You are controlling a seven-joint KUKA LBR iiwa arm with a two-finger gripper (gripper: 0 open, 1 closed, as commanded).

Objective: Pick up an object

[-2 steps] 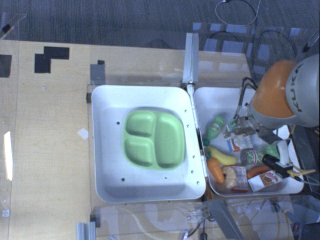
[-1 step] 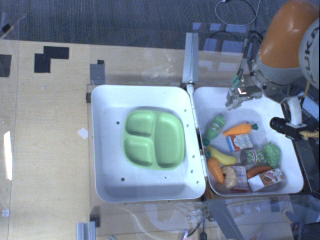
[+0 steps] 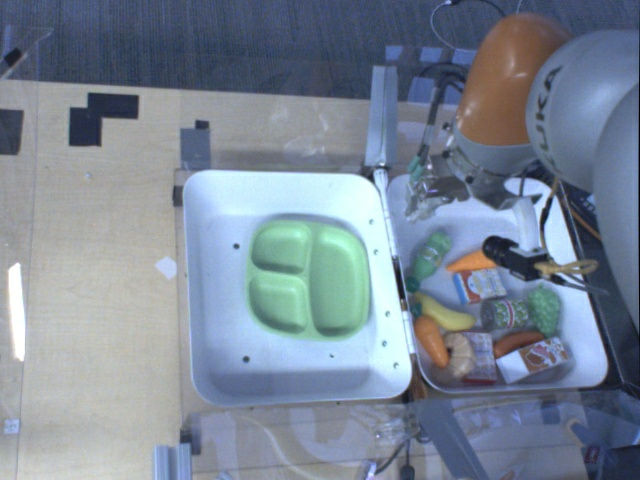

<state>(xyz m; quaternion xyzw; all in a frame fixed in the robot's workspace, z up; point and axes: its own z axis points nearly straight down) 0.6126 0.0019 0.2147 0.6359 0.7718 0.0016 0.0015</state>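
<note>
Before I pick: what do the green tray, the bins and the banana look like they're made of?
Green tray: seemingly moulded plastic, matte, with soft rounded compartments and an even pale colour. Bins: probably smooth white plastic, slightly glossy, with rounded corners and faint sheen. Banana: likely toy plastic, given its uniform yellow and light gloss, though it is small in the view.

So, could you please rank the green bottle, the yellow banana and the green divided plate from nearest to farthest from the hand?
1. Green bottle, just below the hand, right bin.
2. Yellow banana, lower in the right bin.
3. Green divided plate, left bin.
</note>
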